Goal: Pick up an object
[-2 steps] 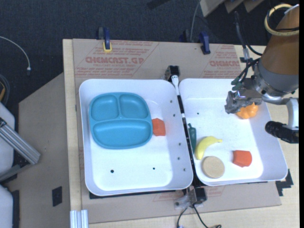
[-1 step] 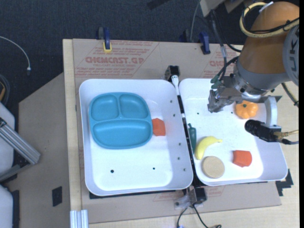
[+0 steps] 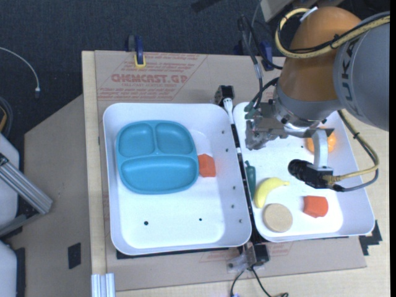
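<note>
Arm enters from the right, grey body with orange band, wrist over the upper part of the right bin (image 3: 352, 224). Gripper (image 3: 257, 138) hangs near that bin's upper left corner, close to the divide between the bins; cannot tell whether it is open or closed, and nothing is seen in its grasp. Right bin contents: banana (image 3: 267, 189) near the left wall, round tan disc (image 3: 278, 216) just below it, red block (image 3: 316, 206) toward the lower right, orange ball (image 3: 330, 142) partly hidden behind the arm, dark green item (image 3: 250, 177) along the left wall. Left bin (image 3: 167, 237) holds a blue divided plate (image 3: 156, 156) with a small orange block (image 3: 206, 166) just beside its right edge.
</note>
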Controlling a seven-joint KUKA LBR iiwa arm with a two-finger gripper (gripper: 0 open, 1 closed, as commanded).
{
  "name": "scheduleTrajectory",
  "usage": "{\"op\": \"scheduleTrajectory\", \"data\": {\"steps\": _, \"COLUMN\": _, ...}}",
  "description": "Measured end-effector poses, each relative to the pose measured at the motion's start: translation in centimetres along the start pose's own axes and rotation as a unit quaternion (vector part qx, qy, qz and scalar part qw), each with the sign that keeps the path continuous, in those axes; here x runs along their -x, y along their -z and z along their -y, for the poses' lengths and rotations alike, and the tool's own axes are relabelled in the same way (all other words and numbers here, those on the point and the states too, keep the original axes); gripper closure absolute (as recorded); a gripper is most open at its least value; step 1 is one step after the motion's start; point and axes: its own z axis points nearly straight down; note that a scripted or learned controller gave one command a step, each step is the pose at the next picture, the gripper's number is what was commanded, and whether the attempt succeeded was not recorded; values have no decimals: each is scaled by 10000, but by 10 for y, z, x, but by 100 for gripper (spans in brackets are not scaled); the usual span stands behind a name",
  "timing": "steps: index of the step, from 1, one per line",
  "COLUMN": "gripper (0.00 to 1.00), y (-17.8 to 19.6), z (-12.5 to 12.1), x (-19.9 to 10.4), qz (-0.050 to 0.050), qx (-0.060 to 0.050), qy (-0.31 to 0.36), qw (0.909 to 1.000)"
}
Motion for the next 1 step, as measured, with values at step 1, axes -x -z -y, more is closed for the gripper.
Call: {"op": "scheduleTrajectory", "data": {"steps": 1, "gripper": 100, "y": -13, "z": -27, "x": -54, "qz": 6, "qx": 33, "qy": 2, "qw": 10000}}
